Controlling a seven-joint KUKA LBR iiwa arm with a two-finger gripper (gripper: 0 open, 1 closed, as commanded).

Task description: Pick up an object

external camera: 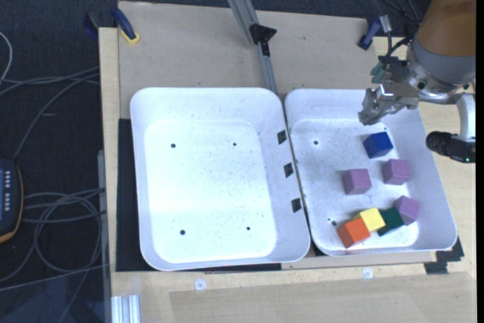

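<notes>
Blue cube (377, 144) lies just below the jaws (370, 113); their opening is indiscernible.

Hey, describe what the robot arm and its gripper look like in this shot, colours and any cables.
The arm is bulky and rounded: an orange-tan band above a grey and silver wrist. A yellowish ring circles it near the top. The gripper is a small metallic grey assembly with thin wires bundled where it joins the wrist.
</notes>
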